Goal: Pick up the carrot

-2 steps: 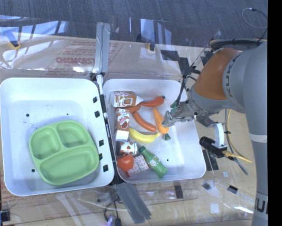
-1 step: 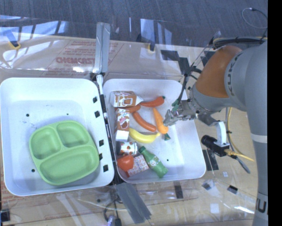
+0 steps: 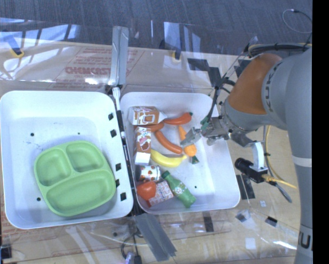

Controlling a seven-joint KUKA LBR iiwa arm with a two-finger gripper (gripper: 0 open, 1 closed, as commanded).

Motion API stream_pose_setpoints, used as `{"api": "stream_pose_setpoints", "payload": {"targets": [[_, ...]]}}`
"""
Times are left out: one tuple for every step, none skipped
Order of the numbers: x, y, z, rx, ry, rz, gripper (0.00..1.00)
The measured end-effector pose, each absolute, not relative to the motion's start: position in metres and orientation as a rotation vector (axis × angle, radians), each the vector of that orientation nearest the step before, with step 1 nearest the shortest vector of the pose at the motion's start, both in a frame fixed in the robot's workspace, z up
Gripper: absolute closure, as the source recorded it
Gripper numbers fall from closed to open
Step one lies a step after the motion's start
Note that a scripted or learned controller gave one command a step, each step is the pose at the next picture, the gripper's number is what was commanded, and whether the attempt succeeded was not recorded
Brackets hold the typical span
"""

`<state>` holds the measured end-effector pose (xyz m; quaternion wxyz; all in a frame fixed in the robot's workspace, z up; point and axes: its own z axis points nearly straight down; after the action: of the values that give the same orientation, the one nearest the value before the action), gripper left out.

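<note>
Gripper [image 3: 196, 136] low in right bin [image 3: 222, 194], finger state impossible to tell, carrot [image 3: 190, 149] just below its tip, sausage [image 3: 168, 142] and banana [image 3: 166, 159] crowding left, bottle [image 3: 179, 189] farther below.

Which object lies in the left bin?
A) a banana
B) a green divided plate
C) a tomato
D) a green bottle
B: the green divided plate lies alone in the left bin; the banana, green bottle and tomato lie in the right bin.
</note>
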<state>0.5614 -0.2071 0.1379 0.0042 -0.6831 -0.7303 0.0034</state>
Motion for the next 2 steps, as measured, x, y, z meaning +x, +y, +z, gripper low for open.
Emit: {"api": "stream_pose_setpoints", "payload": {"targets": [[0.596,-0.21,0.091,-2.138,-2.3,0.004,0.0],[0.589,-0.211,0.158,-2.132,-2.304,0.001,0.0]]}}
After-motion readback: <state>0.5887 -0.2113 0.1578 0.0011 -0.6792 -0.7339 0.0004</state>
